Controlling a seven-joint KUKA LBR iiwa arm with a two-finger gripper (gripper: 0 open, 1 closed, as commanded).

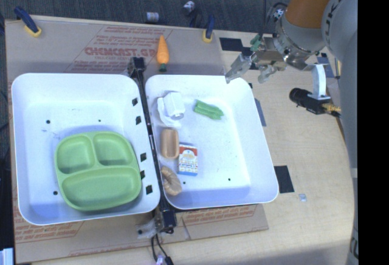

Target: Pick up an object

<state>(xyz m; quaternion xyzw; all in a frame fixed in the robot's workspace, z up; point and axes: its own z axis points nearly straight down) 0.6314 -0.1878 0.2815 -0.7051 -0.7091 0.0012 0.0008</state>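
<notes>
Objects lie in the right bin [258, 154]: a green pod [208, 110], a white cup [173, 104], a tan bun [169, 143], a small carton [188, 159] and a brown pretzel-like piece [171, 181], mostly near its left wall. The gripper [248, 73] hangs over the bin's far right corner, fingers spread and holding nothing, the pod nearest, down-left. A green tray [97, 169] sits in the left bin [36, 99].
</notes>
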